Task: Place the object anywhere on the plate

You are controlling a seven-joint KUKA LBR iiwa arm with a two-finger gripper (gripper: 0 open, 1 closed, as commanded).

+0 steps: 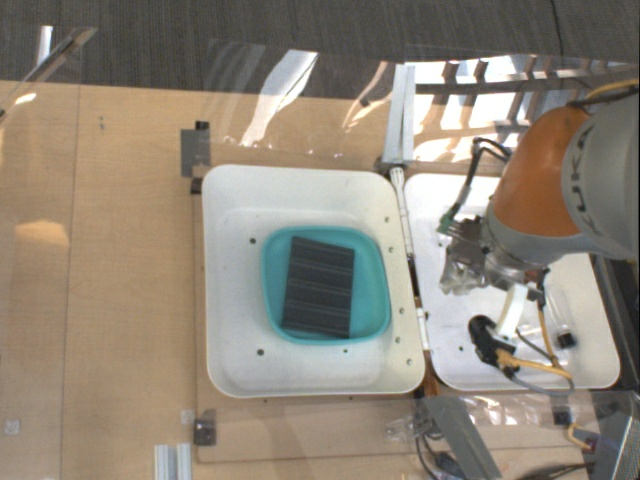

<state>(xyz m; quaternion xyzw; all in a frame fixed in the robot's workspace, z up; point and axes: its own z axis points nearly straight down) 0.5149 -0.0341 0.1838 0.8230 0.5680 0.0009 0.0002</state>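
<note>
Camera view, looking down at a slant: two shallow white bins sit side by side on the wooden bench. The left white bin (305,368) holds a teal rounded-square plastic plate (372,288), and a dark grey ribbed rectangular slab (318,286) lies flat on that plate, roughly centred, its long side running top to bottom with a slight tilt. All four edges of the slab sit inside the plate's rim.

The grey arm with the orange band (540,183) hangs over the right white bin (590,363), well apart from the plate. Its gripper (470,268) is seen from above among cables and fittings; I cannot tell how it is set, and nothing is visible in it.

Judgement: the placement looks done, since the object rests on the plate.

Risks from here:
- A sweep of the arm leftward at low height could clip the bin wall between the two bins and jog the plate.
- The slab is light-looking and lies loose; any knock to the plate could slide it toward the rim.
- Trailing yellow-and-black cables (510,353) near the wrist could snag during retreat.
</note>
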